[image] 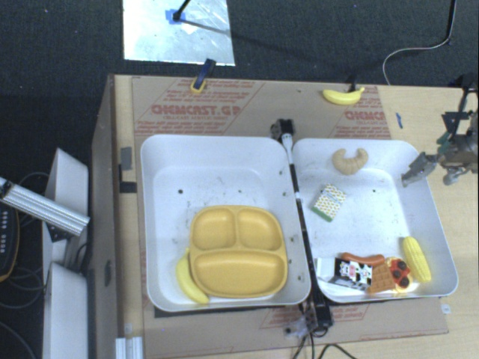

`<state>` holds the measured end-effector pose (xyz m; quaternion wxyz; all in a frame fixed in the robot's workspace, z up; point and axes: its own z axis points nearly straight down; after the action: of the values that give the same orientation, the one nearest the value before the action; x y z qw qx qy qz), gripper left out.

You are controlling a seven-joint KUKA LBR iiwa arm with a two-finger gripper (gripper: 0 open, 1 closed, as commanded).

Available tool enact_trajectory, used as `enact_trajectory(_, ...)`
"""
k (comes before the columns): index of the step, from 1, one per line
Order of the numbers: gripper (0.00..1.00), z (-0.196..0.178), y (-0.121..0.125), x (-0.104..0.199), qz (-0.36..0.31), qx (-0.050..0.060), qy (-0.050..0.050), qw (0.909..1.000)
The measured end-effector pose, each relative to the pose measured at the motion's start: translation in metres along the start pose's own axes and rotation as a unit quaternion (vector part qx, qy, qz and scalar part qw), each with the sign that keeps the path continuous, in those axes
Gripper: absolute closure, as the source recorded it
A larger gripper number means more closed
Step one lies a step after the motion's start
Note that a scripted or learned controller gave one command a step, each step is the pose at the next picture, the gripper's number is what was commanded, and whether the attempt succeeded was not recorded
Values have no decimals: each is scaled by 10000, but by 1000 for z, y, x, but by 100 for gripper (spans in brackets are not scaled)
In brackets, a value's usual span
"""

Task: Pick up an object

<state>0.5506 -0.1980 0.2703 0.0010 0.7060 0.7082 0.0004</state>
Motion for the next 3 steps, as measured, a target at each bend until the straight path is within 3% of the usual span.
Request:
enact_trajectory(1, 0, 80, 24, 80, -5, 12, 11, 10000)
enact_trajectory(2, 0, 154, 86, 96, -3, 10, 6, 10000)
enact_trajectory(3, 0, 167, 118, 24, 4, 2, -2, 10000)
